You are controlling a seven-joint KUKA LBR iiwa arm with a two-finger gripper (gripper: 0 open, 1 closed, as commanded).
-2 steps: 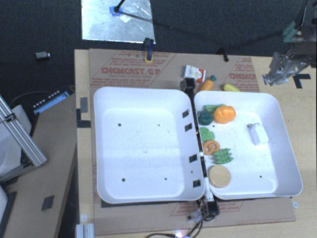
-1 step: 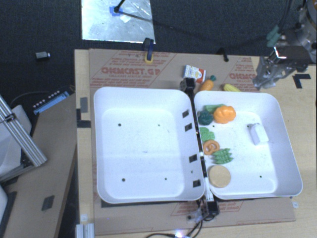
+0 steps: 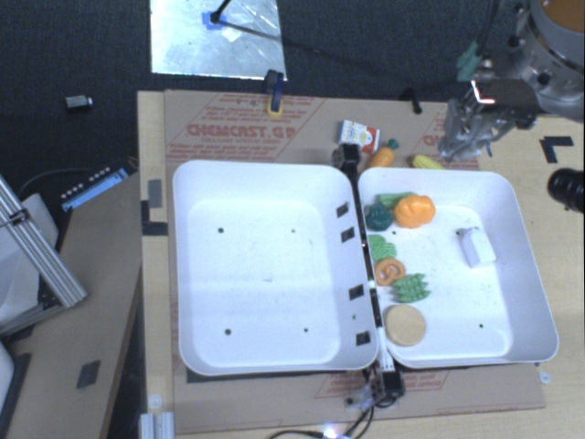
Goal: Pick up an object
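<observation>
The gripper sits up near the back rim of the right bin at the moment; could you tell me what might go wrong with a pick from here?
1. The gripper hangs over the bench beyond the right bin's back rim, so a straight descent would likely find nothing.
2. The orange piece, green pieces and round tan piece crowd the bin's left wall, so the fingers may strike the wall or catch two.
3. The small white block blends into the bin.

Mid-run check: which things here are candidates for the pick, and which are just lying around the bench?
In play: gripper above the right bin's far rim; in that bin an orange toy pepper, grey block, tan disc, green toy pieces.

Lying about: left bin, small carton, yellow clamp, metal sheet.
</observation>
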